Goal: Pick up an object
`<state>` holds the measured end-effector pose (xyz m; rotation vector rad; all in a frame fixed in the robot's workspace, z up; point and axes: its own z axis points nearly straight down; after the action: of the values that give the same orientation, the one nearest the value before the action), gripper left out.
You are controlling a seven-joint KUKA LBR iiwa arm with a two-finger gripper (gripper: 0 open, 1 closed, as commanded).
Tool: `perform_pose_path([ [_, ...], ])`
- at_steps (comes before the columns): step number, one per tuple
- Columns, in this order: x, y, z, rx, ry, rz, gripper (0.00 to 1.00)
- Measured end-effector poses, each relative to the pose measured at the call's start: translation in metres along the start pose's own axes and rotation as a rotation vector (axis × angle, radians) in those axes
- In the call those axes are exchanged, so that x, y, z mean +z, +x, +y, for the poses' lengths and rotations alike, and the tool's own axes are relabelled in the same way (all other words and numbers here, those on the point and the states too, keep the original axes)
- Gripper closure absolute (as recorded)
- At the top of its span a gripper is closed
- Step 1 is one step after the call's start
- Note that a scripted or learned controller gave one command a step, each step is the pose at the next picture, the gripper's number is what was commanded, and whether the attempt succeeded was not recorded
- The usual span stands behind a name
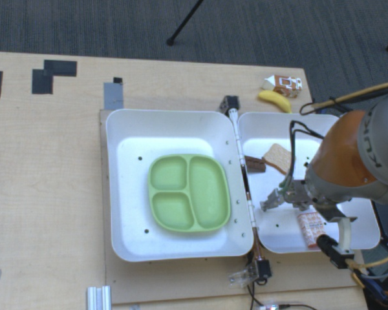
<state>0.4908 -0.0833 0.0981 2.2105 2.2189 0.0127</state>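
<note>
Gripper near toast, packet

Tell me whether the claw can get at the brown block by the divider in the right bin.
Probably yes. The brown block lies uncovered in the right bin, and the claw hangs just below it with nothing between them.

floor: dark grey carpet with a fine ribbed weave, running across the top of the view; two thin black stand legs cross it at a slant, a third tip at the far top corner; bench: pale wood-grain surface, evenly lit; black tape patches on its upper left part; a small grey bracket near them.
</note>
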Motion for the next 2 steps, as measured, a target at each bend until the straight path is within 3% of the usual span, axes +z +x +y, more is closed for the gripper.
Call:
perform_pose_path([
  [1,-0.0106,0.0007,0.0018,-0.002,-0.004,0.0,1.0],
  [2,-0.0104,0.0007,0.0017,-0.002,-0.004,0.0,0.0],
])
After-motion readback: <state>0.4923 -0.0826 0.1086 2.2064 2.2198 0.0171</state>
